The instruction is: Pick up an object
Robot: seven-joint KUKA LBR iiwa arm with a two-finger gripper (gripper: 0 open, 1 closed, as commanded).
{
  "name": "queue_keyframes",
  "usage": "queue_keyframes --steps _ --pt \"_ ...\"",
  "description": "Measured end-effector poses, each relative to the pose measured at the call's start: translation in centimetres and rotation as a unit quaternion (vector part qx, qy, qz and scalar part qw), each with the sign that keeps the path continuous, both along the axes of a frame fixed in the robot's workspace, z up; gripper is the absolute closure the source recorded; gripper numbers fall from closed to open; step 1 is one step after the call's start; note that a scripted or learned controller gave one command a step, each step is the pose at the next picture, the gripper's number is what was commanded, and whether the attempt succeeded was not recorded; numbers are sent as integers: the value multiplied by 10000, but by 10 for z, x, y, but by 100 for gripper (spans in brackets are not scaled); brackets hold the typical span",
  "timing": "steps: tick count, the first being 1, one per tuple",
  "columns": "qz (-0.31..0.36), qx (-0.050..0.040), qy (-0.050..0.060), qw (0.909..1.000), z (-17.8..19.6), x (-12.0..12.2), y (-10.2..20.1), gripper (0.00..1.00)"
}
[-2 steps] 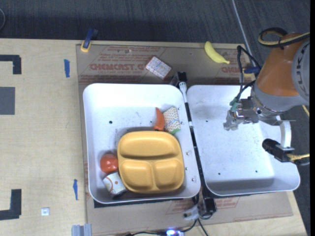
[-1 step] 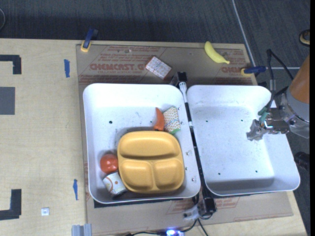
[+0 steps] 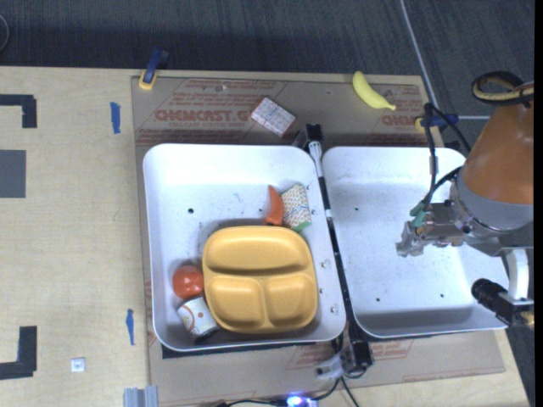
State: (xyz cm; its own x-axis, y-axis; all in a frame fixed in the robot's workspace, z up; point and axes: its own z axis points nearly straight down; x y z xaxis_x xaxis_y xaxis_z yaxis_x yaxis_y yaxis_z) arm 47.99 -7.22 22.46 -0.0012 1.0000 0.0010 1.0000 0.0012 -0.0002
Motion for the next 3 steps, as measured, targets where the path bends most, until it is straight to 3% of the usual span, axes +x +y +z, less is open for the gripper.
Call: queue_keyframes --steps 1,2,3 --pt "3 3 -1 10000 1 0 52 100" --pt "-9 -1 9 10000 -14 -1 42 100" --pt "-1 -7 -8 10000 -24 30 39 100"
